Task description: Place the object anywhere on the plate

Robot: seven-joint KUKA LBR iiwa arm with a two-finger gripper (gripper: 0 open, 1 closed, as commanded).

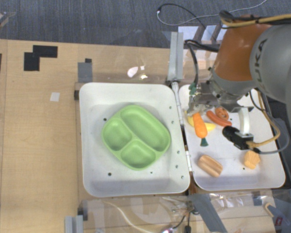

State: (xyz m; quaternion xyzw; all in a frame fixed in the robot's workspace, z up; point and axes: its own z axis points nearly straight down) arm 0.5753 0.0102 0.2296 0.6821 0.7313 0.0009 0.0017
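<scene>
The picking step is in hand: the pincer [196, 105] hangs low in the right bin [269, 178], just above the toy carrot [199, 124]. Whether it is open, I cannot tell. Next it must lift the carrot across to the green divided plate [136, 136].

You've got bright, even light here, coming from overhead by the look of it. There's a hot white glare spot on the clear sheet [137, 72] just behind the left bin [92, 178]. That bin's white floor is close to washed out. Shadows are soft and short: a faint one hugs the green plate [136, 136]. The arm [262, 47] looms large and slightly soft at the right, possibly a touch out of focus. Small things in the right bin [271, 178] look a bit grainy.
</scene>
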